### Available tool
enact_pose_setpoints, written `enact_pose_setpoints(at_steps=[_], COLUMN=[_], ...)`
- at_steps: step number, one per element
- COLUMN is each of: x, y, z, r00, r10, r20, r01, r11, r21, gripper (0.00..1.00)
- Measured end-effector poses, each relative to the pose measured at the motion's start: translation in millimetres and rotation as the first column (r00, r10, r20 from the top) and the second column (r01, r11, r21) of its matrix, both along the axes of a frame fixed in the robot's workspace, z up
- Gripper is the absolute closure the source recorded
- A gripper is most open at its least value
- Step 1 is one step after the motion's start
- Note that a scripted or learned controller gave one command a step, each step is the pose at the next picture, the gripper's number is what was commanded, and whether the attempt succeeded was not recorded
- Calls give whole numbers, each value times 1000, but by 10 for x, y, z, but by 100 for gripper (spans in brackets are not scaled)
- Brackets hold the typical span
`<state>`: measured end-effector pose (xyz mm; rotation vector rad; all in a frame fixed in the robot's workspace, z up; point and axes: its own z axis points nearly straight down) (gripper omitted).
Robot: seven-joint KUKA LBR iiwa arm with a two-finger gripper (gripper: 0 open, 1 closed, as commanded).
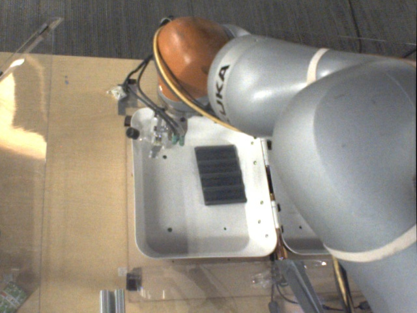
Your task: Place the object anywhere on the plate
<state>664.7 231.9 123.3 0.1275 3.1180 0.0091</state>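
While the pincer (158,142) hangs over the left bin's (156,237) far corner, grip unclear from here, a dark ribbed plate (221,174) lies mid-bin

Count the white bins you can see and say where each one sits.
2. The left bin lies open in the middle, holding a dark ribbed plate. The right bin is mostly covered by the arm, which may hide more.
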Motion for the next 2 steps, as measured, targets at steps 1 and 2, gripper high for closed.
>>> enact_pose_setpoints(at_steps=[1,2], x=[-195,29], y=[43,41], z=[1005,587], r00=[857,532], r10=[516,846], r20=[-8,-12], r01=[-516,-846], r11=[857,532], r21=[-5,-7], gripper=[100,100])
